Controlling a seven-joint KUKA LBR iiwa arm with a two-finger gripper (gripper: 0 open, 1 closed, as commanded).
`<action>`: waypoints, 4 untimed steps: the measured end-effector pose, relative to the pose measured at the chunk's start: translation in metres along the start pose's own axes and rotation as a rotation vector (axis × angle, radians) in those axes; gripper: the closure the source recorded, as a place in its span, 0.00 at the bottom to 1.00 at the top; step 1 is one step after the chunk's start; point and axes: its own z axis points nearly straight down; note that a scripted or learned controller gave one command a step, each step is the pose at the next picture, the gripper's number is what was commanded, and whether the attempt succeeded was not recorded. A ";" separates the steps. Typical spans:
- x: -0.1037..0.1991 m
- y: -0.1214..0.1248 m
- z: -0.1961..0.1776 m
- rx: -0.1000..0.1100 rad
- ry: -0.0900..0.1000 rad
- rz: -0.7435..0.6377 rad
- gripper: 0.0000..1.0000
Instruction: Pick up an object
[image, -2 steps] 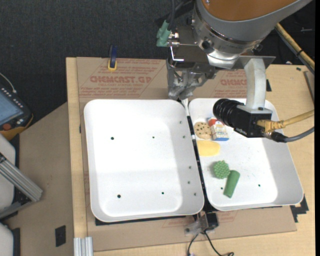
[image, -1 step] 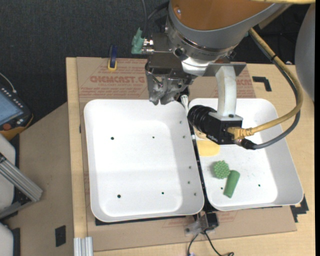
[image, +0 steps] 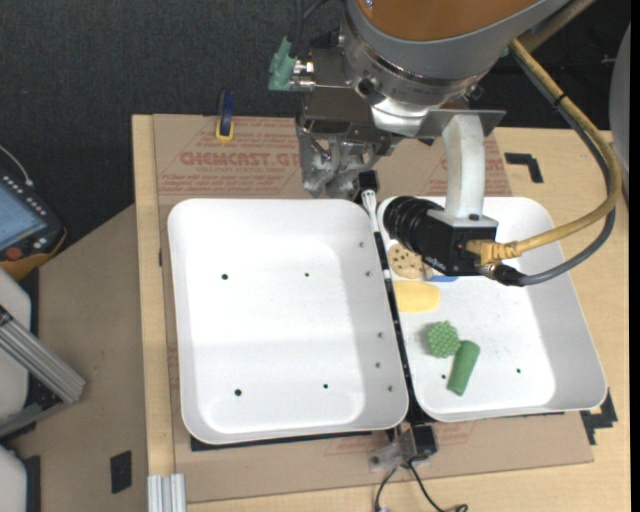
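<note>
Right bin (image: 560, 330) — green cylinder (image: 463, 367), bumpy ball (image: 442, 338).

Arm (image: 430, 40): cut off by the top edge, only the lower housing in frame. Gripper (image: 335, 175): blurred, finger state unreadable. Tan perforated object (image: 404, 263): partly hidden under the black cylindrical unit (image: 435, 238). Yellow object (image: 417, 297): upper edge covered. Right bin (image: 560, 330): far rim partly hidden behind the unit
</note>
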 end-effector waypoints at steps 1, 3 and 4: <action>-0.025 0.000 0.001 0.005 -0.002 0.004 1.00; 0.000 0.000 0.001 0.003 -0.001 0.000 1.00; 0.000 0.000 0.001 0.003 -0.001 0.000 1.00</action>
